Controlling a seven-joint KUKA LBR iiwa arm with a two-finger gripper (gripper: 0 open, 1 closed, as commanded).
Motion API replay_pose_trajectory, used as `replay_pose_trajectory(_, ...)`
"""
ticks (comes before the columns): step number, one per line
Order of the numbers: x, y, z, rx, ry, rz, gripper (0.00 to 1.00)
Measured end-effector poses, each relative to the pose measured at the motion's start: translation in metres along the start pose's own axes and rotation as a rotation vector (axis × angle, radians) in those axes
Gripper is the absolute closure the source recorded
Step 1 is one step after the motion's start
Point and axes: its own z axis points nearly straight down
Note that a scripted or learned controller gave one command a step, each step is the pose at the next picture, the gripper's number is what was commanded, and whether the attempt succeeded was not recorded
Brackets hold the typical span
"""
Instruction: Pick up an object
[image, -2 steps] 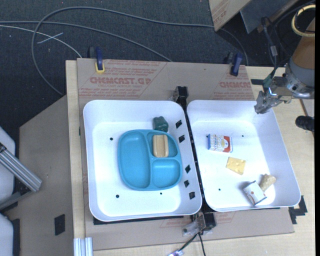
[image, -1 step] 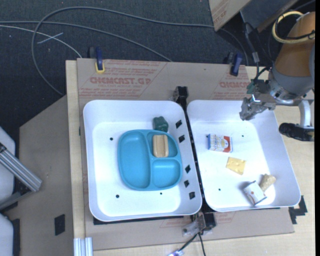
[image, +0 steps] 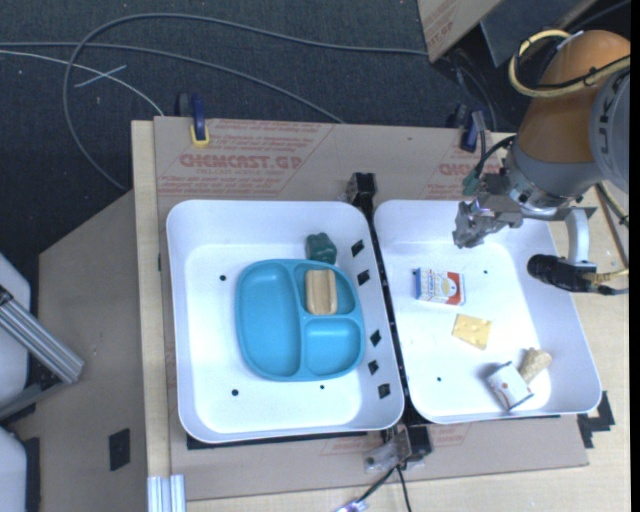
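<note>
We see the gripper (image: 472, 232) hanging over the far part of the right white bin (image: 560, 390), pointing down from the bent grey-and-orange arm (image: 560, 110); we cannot tell its state. Nearest it lies a small white, blue and red carton (image: 439, 286), then a yellow sponge-like square (image: 471, 330), and well apart a white box (image: 509, 386) beside a tan lump (image: 535, 363).

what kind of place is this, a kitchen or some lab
Most likely a robot lab test bench, not a kitchen: two shallow white plastic bins sit clamped on a protective board, a grey-and-orange robot arm reaches in, and loose cables trail across dark carpet.
</note>
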Motion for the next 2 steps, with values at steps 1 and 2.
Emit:
replay_pose_trajectory(1, 0.063, -0.014, -0.006, 0.000, 0.001, -0.002, 1.00)
replay_pose_trajectory(2, 0.124, -0.017, -0.011, -0.003, 0.000, -0.002, 1.00)
